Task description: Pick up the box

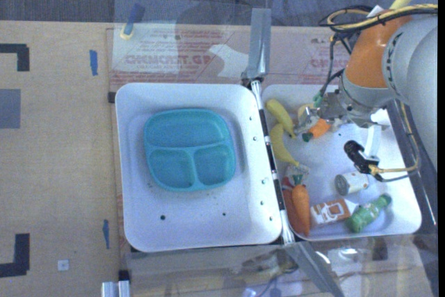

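From the overhead camera I see the gripper (314, 120) low at the back of the right bin (410, 219), near the bananas (279, 130); I cannot tell its grasp state. The box (332, 211) lies flat near the front rim, between carrot (300, 208) and green bottle (367, 213). I judge those neighbours could get nudged or grabbed instead. Open room sits mid-bin.

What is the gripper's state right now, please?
Gripper: low in the right bin near the bananas; open or shut cannot be told; the box lies apart.
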Controlling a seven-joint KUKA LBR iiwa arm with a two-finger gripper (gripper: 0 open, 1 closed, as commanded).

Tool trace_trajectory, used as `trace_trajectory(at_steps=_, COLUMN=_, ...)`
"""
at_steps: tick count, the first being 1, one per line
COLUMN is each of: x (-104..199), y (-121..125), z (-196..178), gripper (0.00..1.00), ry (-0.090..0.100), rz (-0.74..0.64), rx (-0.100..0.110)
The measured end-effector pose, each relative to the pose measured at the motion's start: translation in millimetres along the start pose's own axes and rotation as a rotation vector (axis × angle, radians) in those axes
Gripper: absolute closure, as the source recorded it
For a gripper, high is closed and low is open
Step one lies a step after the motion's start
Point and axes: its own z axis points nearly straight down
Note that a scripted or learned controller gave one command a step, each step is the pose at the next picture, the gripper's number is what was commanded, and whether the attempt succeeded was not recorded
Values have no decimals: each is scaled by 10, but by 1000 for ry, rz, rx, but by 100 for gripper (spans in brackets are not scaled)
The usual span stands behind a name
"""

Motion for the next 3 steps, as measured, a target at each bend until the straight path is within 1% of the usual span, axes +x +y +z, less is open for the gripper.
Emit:
trace_trajectory(at_steps=1, x=68, y=-805, z=-16, gripper=0, ry=2, rz=-63, rx=-3)
trace_trajectory(at_steps=2, x=-413, y=-166, z=3, gripper=0, ry=0, rz=74, rx=0)
trace_trajectory(at_steps=3, x=-219, y=276, z=16, gripper=0, ry=-3, rz=67, rx=18)
